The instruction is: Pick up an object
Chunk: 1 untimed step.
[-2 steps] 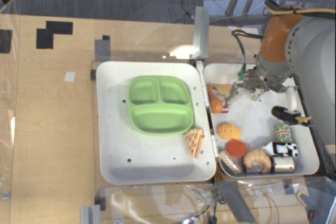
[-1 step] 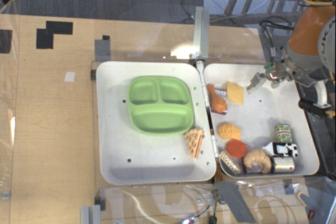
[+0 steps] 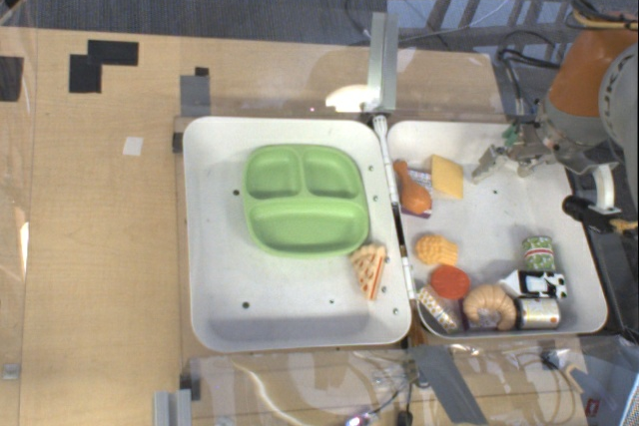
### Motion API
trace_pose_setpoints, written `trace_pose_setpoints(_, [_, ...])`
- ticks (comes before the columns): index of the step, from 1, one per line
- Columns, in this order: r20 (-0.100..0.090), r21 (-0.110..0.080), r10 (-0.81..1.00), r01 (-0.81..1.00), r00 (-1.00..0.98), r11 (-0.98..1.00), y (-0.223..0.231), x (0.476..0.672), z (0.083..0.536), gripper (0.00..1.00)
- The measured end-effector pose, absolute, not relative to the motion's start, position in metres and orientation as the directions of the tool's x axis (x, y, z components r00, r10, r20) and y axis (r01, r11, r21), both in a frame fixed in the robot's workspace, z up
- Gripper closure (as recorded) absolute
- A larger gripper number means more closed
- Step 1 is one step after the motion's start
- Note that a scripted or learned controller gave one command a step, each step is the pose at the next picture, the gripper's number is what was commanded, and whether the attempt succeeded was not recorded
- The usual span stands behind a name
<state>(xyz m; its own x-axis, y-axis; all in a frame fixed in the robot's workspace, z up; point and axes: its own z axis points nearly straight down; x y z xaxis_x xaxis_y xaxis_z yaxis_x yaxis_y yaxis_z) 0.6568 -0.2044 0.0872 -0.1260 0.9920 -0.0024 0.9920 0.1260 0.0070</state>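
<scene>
My grey two-finger gripper (image 3: 506,158) hangs open and empty over the right white bin (image 3: 589,314); I'd centre above the yellow cheese wedge (image 3: 447,178) nearby, then descend straight.

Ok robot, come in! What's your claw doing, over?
Claw over right bin, upper right corner, nothing in it. Cheese nearest, untouched. Nothing in the way.
</scene>
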Motion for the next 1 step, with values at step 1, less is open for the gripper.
trace_pose_setpoints(1, [-0.003,0.008,0.945,0.945,-0.328,0.328,-0.1329,0.6606,0.088,0.0])
